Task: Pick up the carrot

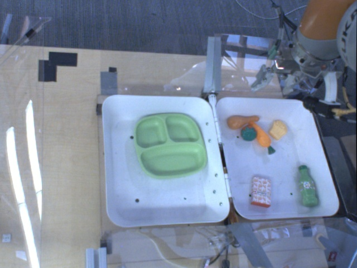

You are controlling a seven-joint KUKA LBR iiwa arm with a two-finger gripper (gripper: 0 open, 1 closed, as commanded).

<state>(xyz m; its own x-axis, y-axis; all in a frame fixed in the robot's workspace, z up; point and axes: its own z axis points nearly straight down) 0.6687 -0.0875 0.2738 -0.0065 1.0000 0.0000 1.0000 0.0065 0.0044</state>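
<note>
overhead slanted view of a pale wooden desk [56, 149] bearing two shallow white bins side by side. the left bin [120, 200] holds a green divided plate [169, 145] with three compartments, lying flat near the bin's centre. the right bin [290, 202] holds the loose items. the carrot [262, 136], orange with a small green tip at its lower right end, lies in the upper middle of the right bin, slanting from upper left to lower right. just beside its upper end sits a small teal round piece [247, 134], touching or nearly touching it, and above that a brown drumstick-shaped item [242, 121] lies roughly level. a yellow cracker-like square [278, 129] rests just to the right of the carrot, apart from it. a red-and-white patterned packet [261, 191] lies in the lower middle of the bin, and a green bottle [307, 186] lies at the lower right. the arm, with its orange band [329, 7], occupies the upper right of the frame; the claw [266, 76] hangs above the right bin's far edge, well apart from the carrot, and whether it is open or closed cannot be told
</note>
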